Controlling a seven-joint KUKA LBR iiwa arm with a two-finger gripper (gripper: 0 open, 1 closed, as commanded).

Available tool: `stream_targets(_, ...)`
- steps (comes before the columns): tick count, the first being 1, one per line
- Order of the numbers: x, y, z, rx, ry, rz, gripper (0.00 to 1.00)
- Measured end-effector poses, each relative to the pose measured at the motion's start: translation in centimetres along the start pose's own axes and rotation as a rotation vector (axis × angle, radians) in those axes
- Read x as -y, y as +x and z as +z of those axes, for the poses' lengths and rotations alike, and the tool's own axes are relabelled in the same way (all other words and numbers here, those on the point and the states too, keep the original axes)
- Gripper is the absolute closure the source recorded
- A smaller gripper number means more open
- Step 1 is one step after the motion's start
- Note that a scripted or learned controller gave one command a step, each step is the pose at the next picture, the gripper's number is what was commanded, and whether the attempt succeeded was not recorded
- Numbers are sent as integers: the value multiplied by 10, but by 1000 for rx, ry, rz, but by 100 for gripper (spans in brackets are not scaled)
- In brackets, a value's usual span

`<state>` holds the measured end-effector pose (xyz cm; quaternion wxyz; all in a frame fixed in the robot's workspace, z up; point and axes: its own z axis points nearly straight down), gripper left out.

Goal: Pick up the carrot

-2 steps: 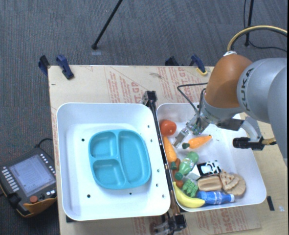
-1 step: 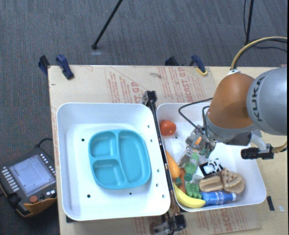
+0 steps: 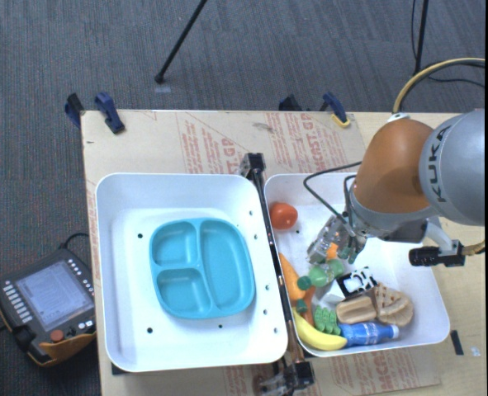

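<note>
The carrot (image 3: 290, 274) is orange with a green leafy top (image 3: 315, 278). It lies in the right bin (image 3: 436, 316), close to that bin's left wall, running from upper left to lower right. My gripper (image 3: 333, 249) hangs low over the middle of the right bin, just up and to the right of the carrot's green top. Its tip is angled down toward the left. A small orange and green patch shows at the tip, and I cannot make out what it is.
In the right bin are a red tomato (image 3: 283, 214), a banana (image 3: 319, 337), bread pieces (image 3: 376, 307), a blue bottle (image 3: 368, 333), a green item (image 3: 327, 318) and a black-and-white tag (image 3: 357, 283). The left bin (image 3: 120, 221) holds a blue divided plate (image 3: 202, 268).
</note>
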<state>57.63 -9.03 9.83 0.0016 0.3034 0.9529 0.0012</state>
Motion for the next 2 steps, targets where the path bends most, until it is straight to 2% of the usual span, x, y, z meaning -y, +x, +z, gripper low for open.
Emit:
stream_targets(1, -24, 14, -130, 0, 2, 207, 100)
stream_targets(2, -23, 14, -129, -2, 3, 208, 0)
